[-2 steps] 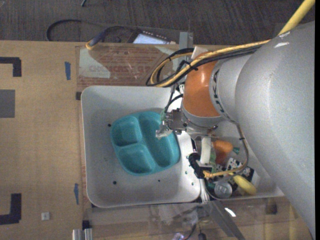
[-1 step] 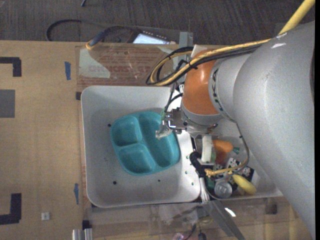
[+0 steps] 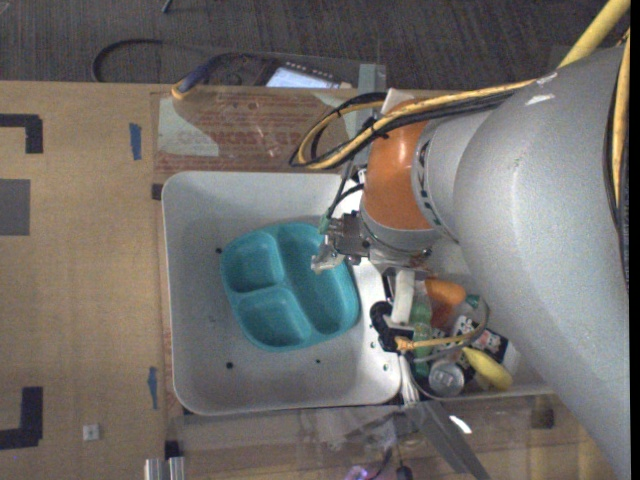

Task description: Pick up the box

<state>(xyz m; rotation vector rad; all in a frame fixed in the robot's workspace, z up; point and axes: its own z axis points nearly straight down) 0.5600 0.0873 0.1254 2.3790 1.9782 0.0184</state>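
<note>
A small box [image 3: 492, 345] with black, white and red print lies in the right bin, between a yellow banana-like thing [image 3: 488, 369] and the arm. It is partly covered by the arm. My gripper [image 3: 328, 248] hangs over the left bin [image 3: 190, 268], at the right edge of a teal divided tray [image 3: 285, 288]. It is well apart from the box. The orange band of the wrist [image 3: 392, 183] sits just above it.
The right bin also holds an orange item [image 3: 446, 293], a green bottle [image 3: 420, 320] and a metal can [image 3: 446, 379], crowded together. The grey arm covers most of that bin. Cardboard [image 3: 80, 268] surrounds the bins.
</note>
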